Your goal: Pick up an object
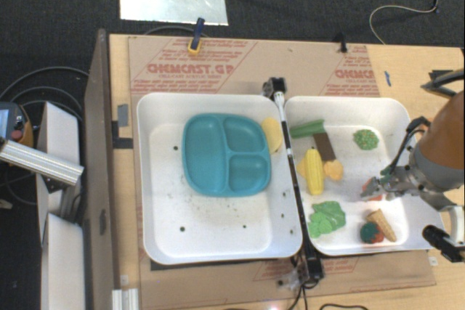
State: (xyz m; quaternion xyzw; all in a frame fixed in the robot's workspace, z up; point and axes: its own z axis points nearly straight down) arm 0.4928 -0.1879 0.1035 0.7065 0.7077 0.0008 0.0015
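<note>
Over the right bin (398, 109), your hand (375, 189) hovers beside the ice-cream cone (381, 224); its opening can't be told.

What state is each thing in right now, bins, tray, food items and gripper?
Left bin: holds the tray.
Tray: flat, upright, compartments bare.
Yellow piece: against the tray's right edge.
Right bin: holds the food items.
Corn: lying flat.
Lettuce: lying flat near the divider.
Cone: on its side.
Gripper: low over the right bin, nothing seen between its fingers.
</note>
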